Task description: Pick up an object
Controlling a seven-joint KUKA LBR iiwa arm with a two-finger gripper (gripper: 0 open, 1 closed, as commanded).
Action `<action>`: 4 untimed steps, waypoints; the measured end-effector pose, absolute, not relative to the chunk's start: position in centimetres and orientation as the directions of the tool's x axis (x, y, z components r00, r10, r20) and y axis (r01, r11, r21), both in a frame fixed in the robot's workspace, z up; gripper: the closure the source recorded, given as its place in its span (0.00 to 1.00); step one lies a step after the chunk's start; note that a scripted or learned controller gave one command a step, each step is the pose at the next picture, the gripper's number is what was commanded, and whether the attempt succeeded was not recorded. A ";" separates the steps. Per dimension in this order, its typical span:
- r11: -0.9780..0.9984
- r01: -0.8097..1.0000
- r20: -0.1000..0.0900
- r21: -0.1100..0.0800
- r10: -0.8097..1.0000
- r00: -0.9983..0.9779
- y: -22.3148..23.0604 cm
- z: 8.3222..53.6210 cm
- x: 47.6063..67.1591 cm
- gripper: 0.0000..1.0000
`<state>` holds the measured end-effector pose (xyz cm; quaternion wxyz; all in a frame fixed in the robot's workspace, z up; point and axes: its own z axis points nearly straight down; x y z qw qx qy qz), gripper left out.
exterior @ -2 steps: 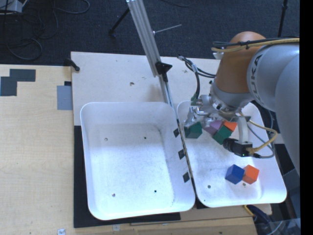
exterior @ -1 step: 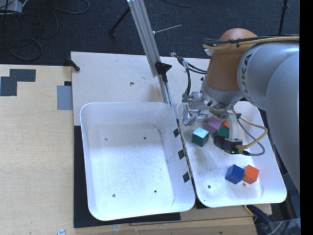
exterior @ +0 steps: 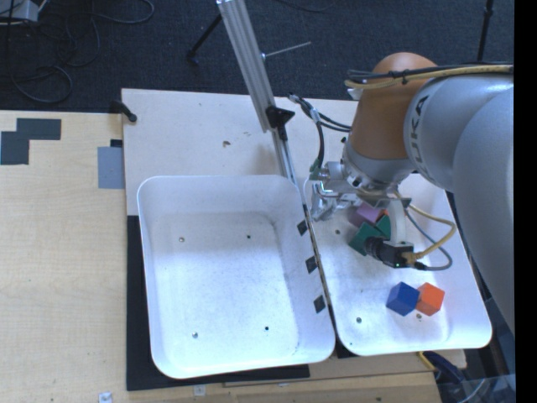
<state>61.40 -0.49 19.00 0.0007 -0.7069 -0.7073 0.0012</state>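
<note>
Over the right bin [exterior: 470, 330], near its left wall, the gripper [exterior: 329, 200] hangs low; open or closed, I cannot tell. Just beside it lie a pink block [exterior: 367, 215] and a green block [exterior: 369, 235], touching. Blue cube [exterior: 403, 298] and orange cube [exterior: 430, 298] sit together toward the bin's near edge.

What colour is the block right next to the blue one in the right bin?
Orange. The block touches the blue block near the front of the right bin, clearest in the camera view.

Dark carpet floor [exterior: 101, 40], pale wooden bench [exterior: 59, 250]
</note>
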 end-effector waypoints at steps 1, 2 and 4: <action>-0.004 1.000 -0.003 0.007 1.000 0.004 -6.9 30.2 59.5 0.00; -0.002 1.000 0.001 -0.011 1.000 0.002 -10.5 15.7 57.1 0.00; -0.002 1.000 0.000 -0.004 1.000 0.002 -11.3 11.5 61.2 1.00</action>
